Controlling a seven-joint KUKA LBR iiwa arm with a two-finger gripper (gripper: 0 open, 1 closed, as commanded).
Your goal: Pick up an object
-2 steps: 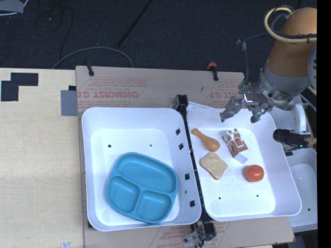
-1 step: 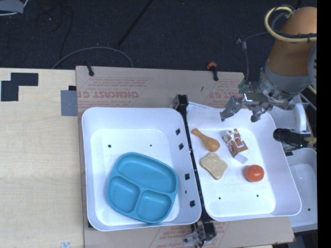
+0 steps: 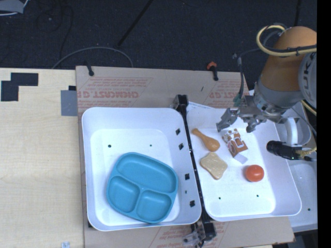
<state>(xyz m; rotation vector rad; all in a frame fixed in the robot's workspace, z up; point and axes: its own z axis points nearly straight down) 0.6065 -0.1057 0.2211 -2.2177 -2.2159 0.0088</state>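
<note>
My gripper (image 3: 239, 123) hangs over the back of the right bin (image 3: 287, 203), its two fingers spread wide apart with nothing between them. Just below the fingers lies a small brown and white packet (image 3: 235, 142). To its left rests a tan drumstick-shaped toy (image 3: 206, 139). A beige toast slice (image 3: 214, 165) sits below that, near the bin's middle. A red tomato-like ball (image 3: 254, 173) lies to the right of the toast.
The left bin (image 3: 98, 138) holds a blue divided plate (image 3: 141, 187) in its lower part. A black divider (image 3: 187, 154) runs between the two bins. Cardboard (image 3: 139, 89) lies under both bins, on a pale wooden bench.
</note>
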